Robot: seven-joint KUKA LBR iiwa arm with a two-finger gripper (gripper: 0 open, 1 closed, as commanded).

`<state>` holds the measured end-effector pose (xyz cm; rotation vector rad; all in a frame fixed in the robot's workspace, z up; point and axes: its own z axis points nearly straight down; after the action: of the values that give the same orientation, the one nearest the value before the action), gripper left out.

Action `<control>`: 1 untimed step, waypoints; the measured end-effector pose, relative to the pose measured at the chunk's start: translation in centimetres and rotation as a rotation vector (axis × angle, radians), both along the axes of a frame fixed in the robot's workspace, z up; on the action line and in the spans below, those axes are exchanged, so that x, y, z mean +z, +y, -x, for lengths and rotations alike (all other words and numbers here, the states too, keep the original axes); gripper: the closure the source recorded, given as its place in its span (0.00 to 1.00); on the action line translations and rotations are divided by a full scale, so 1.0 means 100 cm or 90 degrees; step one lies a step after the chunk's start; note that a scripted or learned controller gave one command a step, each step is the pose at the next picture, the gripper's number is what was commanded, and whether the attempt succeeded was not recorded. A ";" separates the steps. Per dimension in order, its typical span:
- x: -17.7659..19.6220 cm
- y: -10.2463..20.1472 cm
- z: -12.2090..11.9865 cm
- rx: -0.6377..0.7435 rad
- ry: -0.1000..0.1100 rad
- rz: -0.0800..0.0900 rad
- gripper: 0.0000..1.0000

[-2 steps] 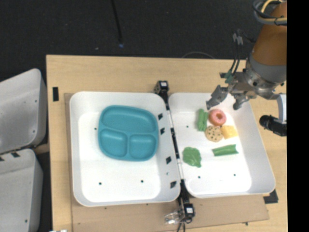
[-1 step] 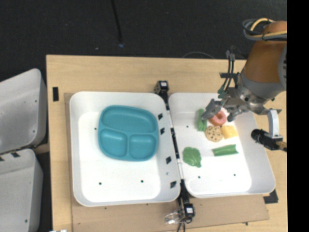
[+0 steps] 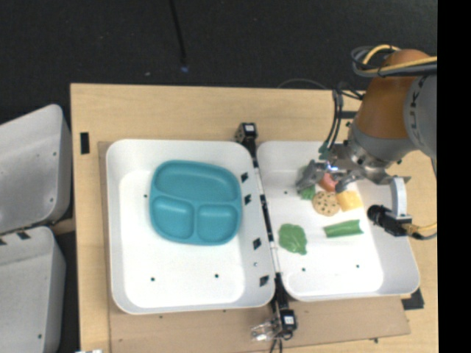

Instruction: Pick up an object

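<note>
The arm reaches in from three o'clock and its gripper [image 3: 324,175] hangs low over the upper part of the right bin [image 3: 383,271]; the wrist body masks the jaws, so whether they are spread or pressed together cannot be told, and nothing is seen between them. The candidate objects lie in a loose cluster in this bin. A round speckled cookie [image 3: 325,202] sits just at six o'clock of the gripper, with a yellow block [image 3: 349,198] touching or nearly touching it at three o'clock. A small green piece [image 3: 306,193] and something reddish under the gripper are too obscured to identify. A green stick [image 3: 343,229] lies flat, apart from the cluster at five o'clock, and a green leaf [image 3: 293,238] lies near the bin's left wall at seven o'clock. The left bin [image 3: 132,271] holds a teal tray [image 3: 196,201]. All items look like small toy foods: judged light, stiff and smooth-skinned, likely to skid on the white floor. The cookie is flat; a pinch across its diameter is advised. The block offers parallel faces, the surest hold. The stick should be taken across its short width, mid-length. The leaf is thin, probably the hardest. Crowding around the cookie risks nudging neighbours.
</note>
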<state>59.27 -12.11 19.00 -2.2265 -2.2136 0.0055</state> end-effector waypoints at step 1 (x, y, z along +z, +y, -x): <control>-0.060 -0.009 -0.001 0.002 0.000 0.001 0.00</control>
<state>59.40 -13.01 12.99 -2.2242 -2.2170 0.0062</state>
